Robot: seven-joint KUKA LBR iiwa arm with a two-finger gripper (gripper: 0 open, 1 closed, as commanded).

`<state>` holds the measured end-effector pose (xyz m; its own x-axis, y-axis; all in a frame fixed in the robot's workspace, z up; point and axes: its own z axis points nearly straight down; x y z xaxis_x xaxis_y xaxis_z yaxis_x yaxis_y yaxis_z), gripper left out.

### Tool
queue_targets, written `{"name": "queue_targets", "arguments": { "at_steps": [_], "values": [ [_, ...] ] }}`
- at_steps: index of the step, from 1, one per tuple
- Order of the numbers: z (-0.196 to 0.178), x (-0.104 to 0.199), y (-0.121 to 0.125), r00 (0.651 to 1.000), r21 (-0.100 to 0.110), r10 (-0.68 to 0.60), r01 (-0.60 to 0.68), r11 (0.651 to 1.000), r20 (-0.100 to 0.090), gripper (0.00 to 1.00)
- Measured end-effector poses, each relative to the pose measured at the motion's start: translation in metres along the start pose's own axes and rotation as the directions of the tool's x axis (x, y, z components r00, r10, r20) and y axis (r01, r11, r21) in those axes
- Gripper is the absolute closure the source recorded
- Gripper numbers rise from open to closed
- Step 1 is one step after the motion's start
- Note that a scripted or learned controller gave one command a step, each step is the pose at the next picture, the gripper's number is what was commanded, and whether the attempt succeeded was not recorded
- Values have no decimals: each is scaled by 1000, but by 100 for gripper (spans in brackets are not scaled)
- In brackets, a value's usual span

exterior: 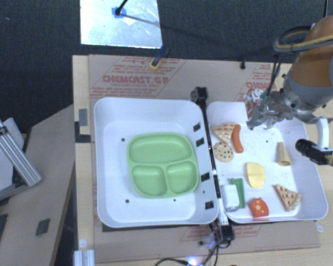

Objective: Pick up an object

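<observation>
Nearest us, along the front edge of the right bin (pixel 316 204), we saw a red piece (pixel 258 207) with a yellow star, a pizza slice (pixel 287 197) toward the front right corner, and a white and green block (pixel 233 194) against the left wall. Behind these lay a yellow cheese block (pixel 255 174) near the middle, a cookie (pixel 223 152) by the left wall, and a cone (pixel 283 153) toward the right wall. Farther back sat a second pizza slice (pixel 223 131) touching a sausage (pixel 237 138).

The left bin (pixel 116 121) held a green divided tray (pixel 160 164) at its centre.

At the right bin's far edge the gripper (pixel 261 117) hung above the white floor, just beyond the sausage. Whether it was wide or narrow, we could not tell; we saw nothing in it.

We judged the task barely begun: every object lay on the bin floor, none lifted. What was left was the whole pick: settling over one item, perhaps the sausage as the nearest, then closing and raising it.
</observation>
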<state>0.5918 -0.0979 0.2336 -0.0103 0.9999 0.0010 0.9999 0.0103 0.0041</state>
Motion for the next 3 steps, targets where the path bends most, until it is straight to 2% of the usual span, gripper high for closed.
{"name": "queue_targets", "arguments": {
  "at_steps": [1, 2, 3],
  "values": [
    [5, 58, 8, 1000, 2, 1, -1, 1000, 0, 100],
    [7, 110, 40, 1000, 0, 1, -1, 1000, 0, 100],
    [19, 121, 40, 1000, 4, 4, -4, 1000, 1, 100]
  ]
}}
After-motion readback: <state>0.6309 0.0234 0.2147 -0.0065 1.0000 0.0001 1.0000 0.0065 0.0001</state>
